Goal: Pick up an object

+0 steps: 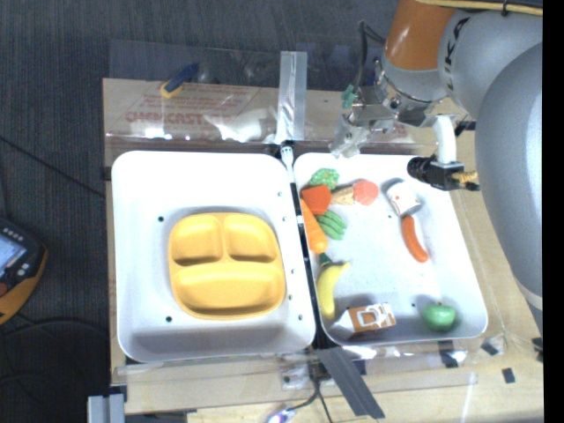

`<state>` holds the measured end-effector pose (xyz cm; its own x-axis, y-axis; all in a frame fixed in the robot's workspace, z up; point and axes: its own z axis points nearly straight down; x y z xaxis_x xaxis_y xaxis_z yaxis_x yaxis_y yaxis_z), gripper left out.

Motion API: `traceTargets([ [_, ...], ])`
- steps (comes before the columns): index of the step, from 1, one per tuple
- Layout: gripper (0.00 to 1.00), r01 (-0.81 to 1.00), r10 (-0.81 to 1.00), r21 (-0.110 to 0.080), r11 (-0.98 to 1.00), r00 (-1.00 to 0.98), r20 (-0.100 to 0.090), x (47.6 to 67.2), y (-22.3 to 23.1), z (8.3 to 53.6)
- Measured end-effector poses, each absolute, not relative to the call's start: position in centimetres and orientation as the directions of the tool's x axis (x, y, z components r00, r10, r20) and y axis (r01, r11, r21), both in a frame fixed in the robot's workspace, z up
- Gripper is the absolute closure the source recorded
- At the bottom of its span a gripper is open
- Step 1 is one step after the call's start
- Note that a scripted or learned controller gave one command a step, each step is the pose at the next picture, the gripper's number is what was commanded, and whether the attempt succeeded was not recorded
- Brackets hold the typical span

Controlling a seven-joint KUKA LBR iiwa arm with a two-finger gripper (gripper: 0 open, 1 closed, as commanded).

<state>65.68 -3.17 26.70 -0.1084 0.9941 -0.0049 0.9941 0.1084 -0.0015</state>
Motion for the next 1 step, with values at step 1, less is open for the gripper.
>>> traceTargets([
  [1, 1.00, 0.984, 0.984, -0.004, 0.180, -0.180, -0.005, 66.68, -6.26, 22.89],
])
